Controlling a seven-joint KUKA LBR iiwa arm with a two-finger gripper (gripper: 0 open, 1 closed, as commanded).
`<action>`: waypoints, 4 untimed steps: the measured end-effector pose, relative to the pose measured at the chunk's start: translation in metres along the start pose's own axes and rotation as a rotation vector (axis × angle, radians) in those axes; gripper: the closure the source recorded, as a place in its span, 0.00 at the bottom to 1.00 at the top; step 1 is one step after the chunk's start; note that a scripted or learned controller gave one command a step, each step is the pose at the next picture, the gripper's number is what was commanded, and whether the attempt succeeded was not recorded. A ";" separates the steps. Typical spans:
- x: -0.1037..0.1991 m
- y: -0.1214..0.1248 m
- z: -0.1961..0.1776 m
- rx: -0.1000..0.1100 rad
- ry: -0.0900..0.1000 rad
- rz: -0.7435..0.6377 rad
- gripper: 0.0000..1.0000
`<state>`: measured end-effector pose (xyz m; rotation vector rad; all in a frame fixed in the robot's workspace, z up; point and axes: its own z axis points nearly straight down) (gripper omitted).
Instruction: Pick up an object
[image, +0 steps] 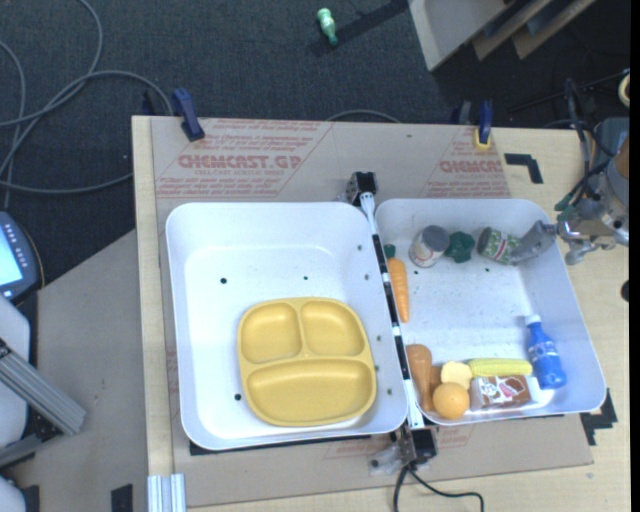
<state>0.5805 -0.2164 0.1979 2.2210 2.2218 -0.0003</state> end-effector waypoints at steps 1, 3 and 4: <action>0.060 0.067 0.017 -0.006 -0.001 -0.008 0.00; 0.021 0.056 0.114 0.004 0.001 0.003 0.00; 0.023 0.058 0.102 -0.002 -0.001 0.000 1.00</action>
